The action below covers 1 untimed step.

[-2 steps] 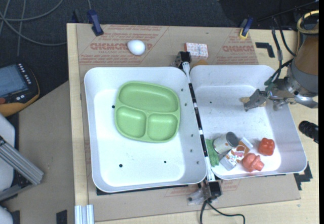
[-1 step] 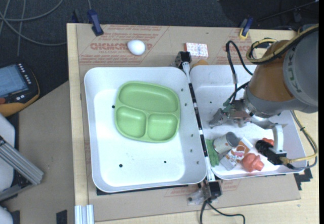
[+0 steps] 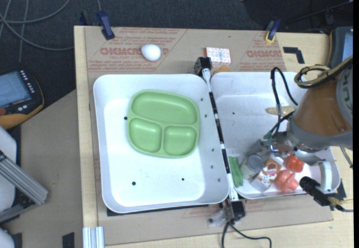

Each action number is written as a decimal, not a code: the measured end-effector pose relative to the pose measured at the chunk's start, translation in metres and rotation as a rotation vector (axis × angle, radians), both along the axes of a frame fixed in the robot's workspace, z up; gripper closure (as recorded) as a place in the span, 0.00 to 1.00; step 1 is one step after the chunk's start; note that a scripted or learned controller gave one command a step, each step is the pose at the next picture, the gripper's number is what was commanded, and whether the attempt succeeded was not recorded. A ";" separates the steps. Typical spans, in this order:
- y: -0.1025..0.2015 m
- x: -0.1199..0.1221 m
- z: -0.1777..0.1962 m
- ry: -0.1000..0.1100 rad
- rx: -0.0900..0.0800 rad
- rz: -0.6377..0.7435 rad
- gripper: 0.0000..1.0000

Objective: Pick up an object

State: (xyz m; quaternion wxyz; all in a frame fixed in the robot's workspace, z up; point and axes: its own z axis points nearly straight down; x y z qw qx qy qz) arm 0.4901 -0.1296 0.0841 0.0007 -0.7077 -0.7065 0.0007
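Note:
Several small objects are piled in the near corner of the right bin (image 3: 247, 101): a grey round can (image 3: 254, 161), a white and red packet (image 3: 267, 176), red-orange toy pieces (image 3: 287, 176) and a green strip (image 3: 236, 171) against the left wall. My gripper (image 3: 273, 145) hangs low over this pile, just above the can and the packet. The wrist hides what lies directly beneath it. I see nothing held. A tan object (image 3: 279, 111) lies farther back in the same bin, partly behind the arm.
The left bin (image 3: 112, 146) holds a green divided plate (image 3: 163, 123). Behind the bins, on the cardboard, sit a white ball (image 3: 150, 51) and a small patterned box (image 3: 217, 55). Blue clamps (image 3: 105, 25) grip the far board edge.

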 end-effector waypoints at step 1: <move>-0.064 0.052 0.019 -0.003 -0.002 0.001 0.00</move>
